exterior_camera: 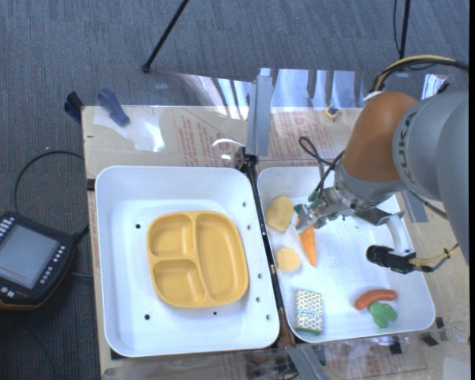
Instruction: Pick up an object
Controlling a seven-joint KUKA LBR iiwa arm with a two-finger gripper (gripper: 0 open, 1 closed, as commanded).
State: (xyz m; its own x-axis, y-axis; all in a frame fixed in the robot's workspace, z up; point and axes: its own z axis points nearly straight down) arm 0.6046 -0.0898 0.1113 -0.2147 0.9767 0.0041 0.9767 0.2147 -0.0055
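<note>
Over the right-hand shallow white plastic bin [416, 295], the grey KUKA arm with its orange wrist band [396, 145] reaches down from the right, its two-finger pincer [307, 217] lowered at the top end of a small orange toy carrot [309, 246]; how far the pincer is open, and whether it grips anything, cannot be told from above. Well left of the pincer, the second white bin [111, 204] carries a yellow three-compartment plastic tray [196, 257]. Just left of the pincer lies a pale yellow potato-shaped piece [279, 212], with a smaller yellow lump [288, 259] below it beside the carrot. Nearer the camera sit a white and green printed packet [309, 309], an orange-red toy sausage [375, 298] and a small green leafy piece [382, 314].
</note>
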